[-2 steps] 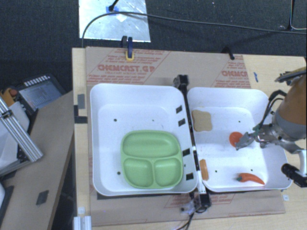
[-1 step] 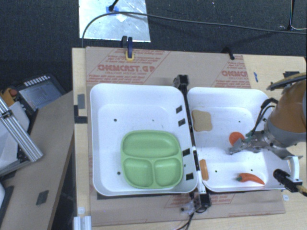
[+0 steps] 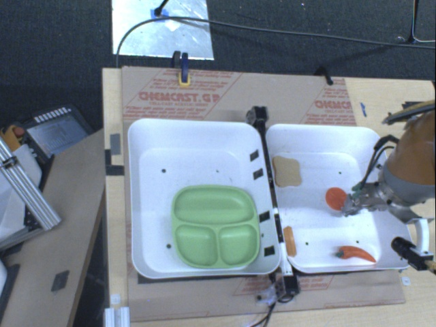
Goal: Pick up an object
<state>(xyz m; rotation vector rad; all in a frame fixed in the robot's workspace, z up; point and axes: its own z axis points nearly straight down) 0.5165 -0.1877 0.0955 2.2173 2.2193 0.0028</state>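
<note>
In the right bin (image 3: 320, 136) lie a round orange-red object (image 3: 334, 197), a tan flat square piece (image 3: 287, 171), an orange-red chili-shaped piece (image 3: 356, 253) near the front edge, and a small orange stick (image 3: 289, 240) by the left wall. My gripper (image 3: 353, 204) hangs low at the right side of this bin, its tip right beside the round orange-red object. The arm's orange band (image 3: 414, 157) rises above it at the frame's right edge.
The left bin (image 3: 157, 142) holds a green three-compartment plate (image 3: 214, 224). A black clip strip (image 3: 262, 169) joins the two bins. Cardboard lies under the bins, with a yellow clamp (image 3: 182, 70) at the back and cables across the dark floor.
</note>
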